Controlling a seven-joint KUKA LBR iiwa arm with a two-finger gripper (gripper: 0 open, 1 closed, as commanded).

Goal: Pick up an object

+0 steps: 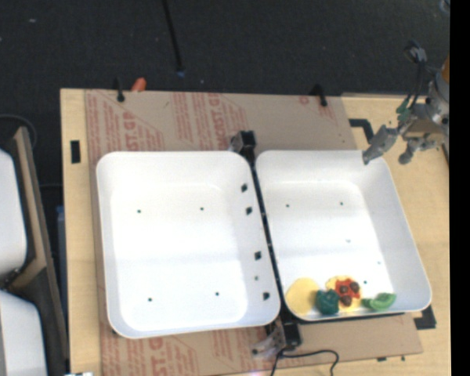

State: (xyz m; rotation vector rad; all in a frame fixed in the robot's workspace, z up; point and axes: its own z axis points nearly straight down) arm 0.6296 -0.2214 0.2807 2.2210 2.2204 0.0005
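Several small objects lie along the near edge of the right bin (392, 202): a pale yellow disc (301, 294), a dark teal lump (327, 302), a red and yellow piece (345, 288) and a green piece (381, 301). My gripper (391, 150) hangs at the view's right side, above the right bin's far right corner, well away from the objects. Its two grey fingers (375, 145) are spread apart with nothing between them.
The left bin (110, 178) sits beside the right one, joined by a black divider with clips (254, 210). Both rest on a cardboard sheet (180, 120) on the wooden bench. White equipment (0, 210) stands at the far left.
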